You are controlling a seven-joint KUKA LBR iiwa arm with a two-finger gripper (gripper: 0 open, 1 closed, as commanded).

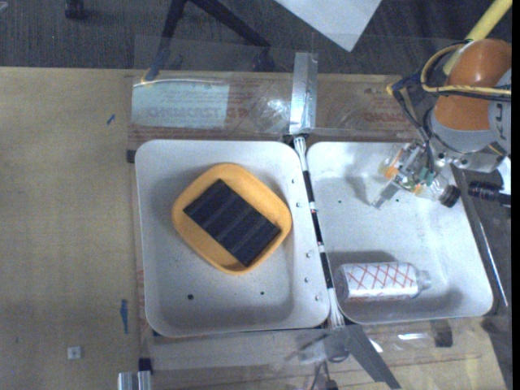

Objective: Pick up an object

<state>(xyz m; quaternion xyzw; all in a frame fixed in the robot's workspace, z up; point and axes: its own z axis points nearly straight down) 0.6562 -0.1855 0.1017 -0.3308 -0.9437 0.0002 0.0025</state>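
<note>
white bins, two of them side by side on the desk (65, 218). left bin (158, 299) has a yellow-orange dish-shaped thing (231, 218) with a dark ribbed slab in it, lying flat, tilted diagonally, roughly mid-bin. right bin (455, 258) has a clear bottle (382, 280) with a red criss-cross label, on its side near the front wall, cap end pointing right.

arm comes in from the right, orange band (479, 63) above the wrist. claw (388, 195) sits over the upper part of the right bin, angled down-left, tip close to the bin floor or just above it, can't say which from this slant. nothing visible between the tips. too small and cluttered with cables to read the tip spacing, so whether it's apart or together: cannot tell.

progress: nothing picked yet, as far as this shows. both candidates rest on their bin floors, untouched. bottle is well apart from the claw, toward the front of the same bin; yellow thing is across the divider in the other bin.

left to do, my read: get over a target, descend, close, lift. bottle looks the nearer option, but round and lying down, so it may roll out of a pinch.
</note>
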